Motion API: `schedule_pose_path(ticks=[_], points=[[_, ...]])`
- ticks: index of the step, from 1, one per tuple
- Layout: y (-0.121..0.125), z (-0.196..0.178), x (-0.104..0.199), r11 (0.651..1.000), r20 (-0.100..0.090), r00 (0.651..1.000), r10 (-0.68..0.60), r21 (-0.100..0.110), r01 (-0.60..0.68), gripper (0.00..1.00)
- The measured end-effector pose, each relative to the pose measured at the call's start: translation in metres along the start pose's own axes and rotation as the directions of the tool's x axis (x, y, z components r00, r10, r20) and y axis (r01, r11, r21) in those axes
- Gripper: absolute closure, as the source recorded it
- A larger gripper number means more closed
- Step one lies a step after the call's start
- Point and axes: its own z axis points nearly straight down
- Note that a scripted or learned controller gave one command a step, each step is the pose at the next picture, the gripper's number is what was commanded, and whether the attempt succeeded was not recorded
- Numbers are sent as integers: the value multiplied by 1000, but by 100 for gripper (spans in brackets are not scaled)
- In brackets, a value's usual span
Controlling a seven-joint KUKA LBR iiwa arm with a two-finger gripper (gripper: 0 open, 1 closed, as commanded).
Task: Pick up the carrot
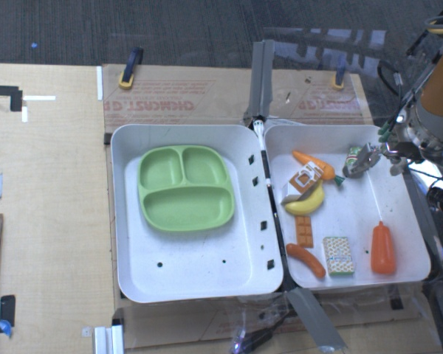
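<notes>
Clearly nothing is grasped yet: the carrot [314, 164] lies at eleven o'clock in the right bin [406, 198], the gripper [358, 161] hovering just beside it at three o'clock.

bench and floor

a pale wooden bench top [44, 198] spreads to the left, marked with black and white tape pieces [15, 98]. a brown cardboard sheet [177, 94] with red print lies under the bins, held by a yellow-tipped clamp [131, 67]. beyond the far edge runs dark grey carpet [207, 9].
</notes>
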Motion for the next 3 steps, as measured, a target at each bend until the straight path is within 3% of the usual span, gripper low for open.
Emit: schedule_pose_path(ticks=[1, 2, 3], points=[[50, 107, 58, 998, 4, 999, -46, -30, 47, 0], [93, 127, -5, 999, 1, 999, -42, -5, 42, 0], [93, 117, -4, 999, 4, 999, -46, -6, 46, 100]])
